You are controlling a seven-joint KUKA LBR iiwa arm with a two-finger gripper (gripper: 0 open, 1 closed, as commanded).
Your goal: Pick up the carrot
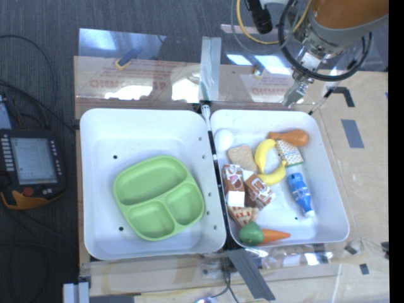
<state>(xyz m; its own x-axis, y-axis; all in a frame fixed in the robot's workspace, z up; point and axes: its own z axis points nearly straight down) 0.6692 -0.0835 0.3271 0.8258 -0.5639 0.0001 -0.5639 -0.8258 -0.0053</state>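
Jaws cannot be told open or shut; gripper point(297, 95) hangs above the right bin's point(332, 188) far rim. Tapered orange carrot point(275, 236) with rounded green top lies at the near wall, beside smooth plastic food

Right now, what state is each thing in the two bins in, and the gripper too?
Orange carrot with green top: lying flat at the right bin's near edge, not gripped.
Green three-compartment plate: right way up in the left bin, nothing on it.
Yellow banana: lying on its side.
Blue bottle: lying down.
Gripper: above the right bin's far edge, holding nothing.
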